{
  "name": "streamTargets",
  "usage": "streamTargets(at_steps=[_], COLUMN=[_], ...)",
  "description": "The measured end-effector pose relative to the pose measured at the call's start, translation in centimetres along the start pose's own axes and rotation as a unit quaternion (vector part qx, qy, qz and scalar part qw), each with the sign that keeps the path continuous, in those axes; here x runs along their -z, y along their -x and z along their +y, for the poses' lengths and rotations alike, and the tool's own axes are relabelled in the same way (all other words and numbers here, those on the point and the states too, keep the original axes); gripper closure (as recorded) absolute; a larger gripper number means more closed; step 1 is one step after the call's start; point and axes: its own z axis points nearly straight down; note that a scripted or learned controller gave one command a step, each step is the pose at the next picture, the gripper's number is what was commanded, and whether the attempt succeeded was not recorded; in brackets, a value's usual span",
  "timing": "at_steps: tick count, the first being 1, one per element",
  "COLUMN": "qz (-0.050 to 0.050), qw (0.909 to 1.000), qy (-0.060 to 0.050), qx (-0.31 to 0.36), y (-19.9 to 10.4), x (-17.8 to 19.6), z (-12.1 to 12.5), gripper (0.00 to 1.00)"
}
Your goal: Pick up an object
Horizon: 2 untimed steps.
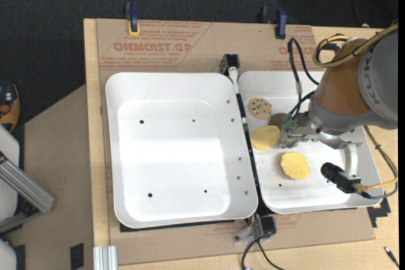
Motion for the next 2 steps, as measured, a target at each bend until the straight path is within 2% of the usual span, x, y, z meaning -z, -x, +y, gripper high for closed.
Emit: streamTargets(at_steps=[1, 2], qz=[-0.001, 0.000], qw=[1.0000, 0.9999], qy=[0.009, 0.010], qx=[0.002, 0.003], y=[-1.1, -5.8], x=[24.3, 45.0], z=[-0.5, 1.0], gripper=[1.00, 1.00])
